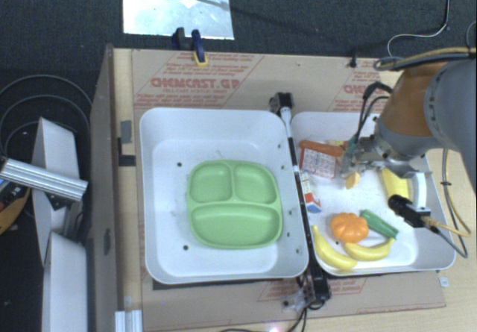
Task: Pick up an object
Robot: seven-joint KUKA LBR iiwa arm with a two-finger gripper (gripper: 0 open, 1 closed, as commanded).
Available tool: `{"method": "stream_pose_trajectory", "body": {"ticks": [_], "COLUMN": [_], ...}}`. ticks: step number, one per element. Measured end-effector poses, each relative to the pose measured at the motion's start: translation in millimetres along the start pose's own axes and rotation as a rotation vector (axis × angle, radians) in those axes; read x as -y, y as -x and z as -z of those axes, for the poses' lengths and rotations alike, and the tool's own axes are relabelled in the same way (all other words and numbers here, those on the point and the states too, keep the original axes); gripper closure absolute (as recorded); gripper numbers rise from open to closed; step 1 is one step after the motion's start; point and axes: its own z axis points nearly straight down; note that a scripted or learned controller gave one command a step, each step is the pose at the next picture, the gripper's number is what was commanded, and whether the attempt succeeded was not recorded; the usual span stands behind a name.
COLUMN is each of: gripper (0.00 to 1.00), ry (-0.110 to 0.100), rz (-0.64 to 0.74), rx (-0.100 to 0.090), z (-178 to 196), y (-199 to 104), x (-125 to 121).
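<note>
**Gripper low in the right bin, target unclear**

The tabletop (223, 73) carries two white bins. The left bin (160, 174), well away from the gripper, has a green plate (235, 201) in it. The right bin (428, 252) is the one the arm (432, 110) reaches into, and the gripper (358, 157) sits low over its upper half. Whether it is open or closed cannot be told from this angle, and nothing can be seen in its hold.

Just beside the gripper, toward the left bin, lies a red-and-white packet (319, 160), flat and printed, the likeliest object to pick. A small yellowish piece (352, 180) lies right under the gripper. Nearer the camera are an orange fruit (349, 227), a green piece (380, 223) and two bananas (350, 252).

The risk, as I judge it: the packet is thin and lies flat, so the gripper may slide over it or shove it against the bin wall. Crowding also invites a glancing hit on a neighbour.
</note>
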Motion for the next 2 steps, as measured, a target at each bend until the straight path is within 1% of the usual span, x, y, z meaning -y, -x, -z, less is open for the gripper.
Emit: {"method": "stream_pose_trajectory", "body": {"ticks": [1,2], "gripper": [1.0,1.0], "ry": [0.004,0.0], "rz": [-0.006,0.001], "rx": [0.002,0.0], "z": [95.4,117.3], "y": [8.4,-0.6], "x": [70.5,63.2]}}
